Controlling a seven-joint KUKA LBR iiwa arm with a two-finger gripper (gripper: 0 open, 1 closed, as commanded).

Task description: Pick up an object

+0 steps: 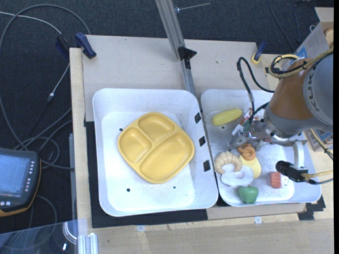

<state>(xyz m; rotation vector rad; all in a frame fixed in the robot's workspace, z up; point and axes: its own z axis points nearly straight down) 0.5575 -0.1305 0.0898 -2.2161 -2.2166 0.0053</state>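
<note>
Above right bin [312,196], claw [244,137]

Two white bins [106,142] sit side by side, the left holding one yellow divided plate [155,147], the right holding what look like six small toy foods: one yellow piece [226,116], one croissant [228,161], one orange piece [247,152], one green piece [248,194], one red piece [276,180] and one white piece [235,178].

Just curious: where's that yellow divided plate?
The yellow divided plate lies in the left bin, about at its middle, apart from the toys in the right bin.
</note>
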